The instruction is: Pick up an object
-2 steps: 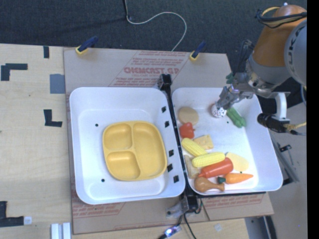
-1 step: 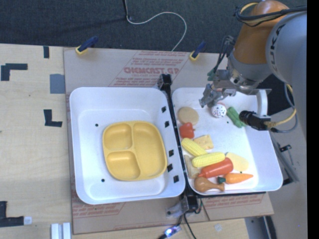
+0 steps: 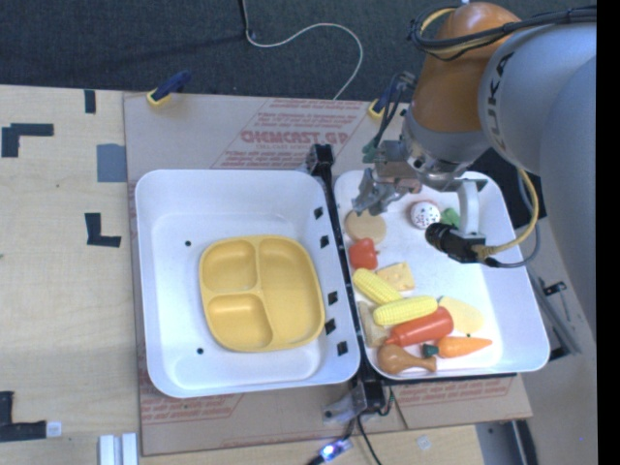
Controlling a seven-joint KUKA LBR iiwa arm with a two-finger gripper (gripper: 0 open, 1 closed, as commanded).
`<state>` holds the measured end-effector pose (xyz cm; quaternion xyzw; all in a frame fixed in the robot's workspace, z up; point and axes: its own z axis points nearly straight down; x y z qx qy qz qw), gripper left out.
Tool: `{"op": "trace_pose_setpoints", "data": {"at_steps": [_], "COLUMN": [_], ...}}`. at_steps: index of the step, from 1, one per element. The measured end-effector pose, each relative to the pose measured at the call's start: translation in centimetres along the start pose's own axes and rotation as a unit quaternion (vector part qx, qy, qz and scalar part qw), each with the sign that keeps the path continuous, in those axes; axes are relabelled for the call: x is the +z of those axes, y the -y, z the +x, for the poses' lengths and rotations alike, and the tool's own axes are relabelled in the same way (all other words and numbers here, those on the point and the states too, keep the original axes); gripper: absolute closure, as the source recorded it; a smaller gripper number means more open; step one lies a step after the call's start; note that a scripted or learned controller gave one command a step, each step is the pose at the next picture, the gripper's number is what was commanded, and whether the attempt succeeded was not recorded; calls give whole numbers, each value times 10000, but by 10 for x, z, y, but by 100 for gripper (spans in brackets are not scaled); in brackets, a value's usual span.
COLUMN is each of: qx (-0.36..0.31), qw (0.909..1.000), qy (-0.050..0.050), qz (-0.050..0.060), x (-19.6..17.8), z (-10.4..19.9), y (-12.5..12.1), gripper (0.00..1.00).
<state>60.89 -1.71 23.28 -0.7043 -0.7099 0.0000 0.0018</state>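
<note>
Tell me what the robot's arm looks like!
The arm is big, round and grey, with dark letters on its side and a shiny orange band above the wrist. Black cables loop around it. Its gripper is small, grey metal.

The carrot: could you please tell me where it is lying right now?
The carrot lies in the right bin, near its front edge, just below the red pepper and right of the chicken drumstick.
</note>
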Motion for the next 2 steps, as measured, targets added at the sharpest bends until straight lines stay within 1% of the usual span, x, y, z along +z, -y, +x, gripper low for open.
{"op": "trace_pose_setpoints", "data": {"at_steps": [1, 2], "qx": [1, 19], "qw": [10000, 10000], "qy": [5, 15], "qz": [2, 10], "x": [-3, 20], "z": [59, 88], "y": [9, 14], "gripper": [100, 100]}}
